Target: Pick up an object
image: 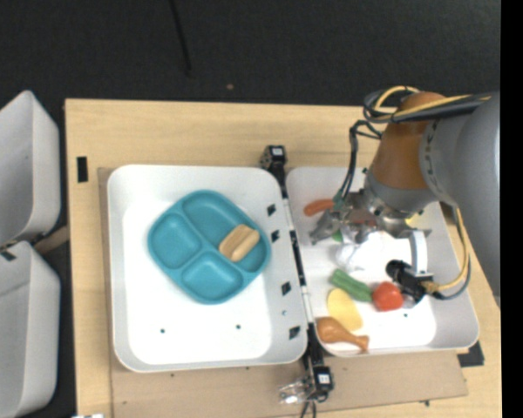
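I find the gripper (336, 225) low over the far-left part of the right bin (440, 327); its spread I cannot tell. The orange toy vegetable (318, 206) just beside it looks light, rigid and slick, so I would grip across its middle.

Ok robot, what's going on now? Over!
Pincer down in right shallow white bin, beside small orange sausage-shaped toy. Grip unclear. Long green toy vegetable and round red toy tomato nearby, not blocking.
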### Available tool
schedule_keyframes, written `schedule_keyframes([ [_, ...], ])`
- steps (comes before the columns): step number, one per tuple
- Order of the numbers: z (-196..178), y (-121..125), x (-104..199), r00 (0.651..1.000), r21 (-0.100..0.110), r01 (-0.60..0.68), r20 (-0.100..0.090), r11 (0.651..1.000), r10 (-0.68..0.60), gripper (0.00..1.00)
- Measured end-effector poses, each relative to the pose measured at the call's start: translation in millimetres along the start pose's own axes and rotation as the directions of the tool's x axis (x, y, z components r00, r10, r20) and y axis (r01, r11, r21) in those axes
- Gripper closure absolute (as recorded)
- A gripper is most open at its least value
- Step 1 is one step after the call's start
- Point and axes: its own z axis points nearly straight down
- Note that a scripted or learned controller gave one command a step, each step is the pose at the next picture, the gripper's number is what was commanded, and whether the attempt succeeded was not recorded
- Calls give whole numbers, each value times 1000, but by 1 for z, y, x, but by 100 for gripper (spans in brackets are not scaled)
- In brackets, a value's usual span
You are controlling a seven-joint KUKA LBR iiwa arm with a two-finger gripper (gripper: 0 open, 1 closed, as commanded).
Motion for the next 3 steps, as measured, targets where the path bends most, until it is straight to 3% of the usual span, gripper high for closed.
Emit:
schedule_keyframes([
  [1, -11, 2, -1, 1000, -3, -4, -1, 1000, 4, 100],
  [3, -117, 18, 2, 1000, -12, 6, 1, 1000, -6, 100],
])
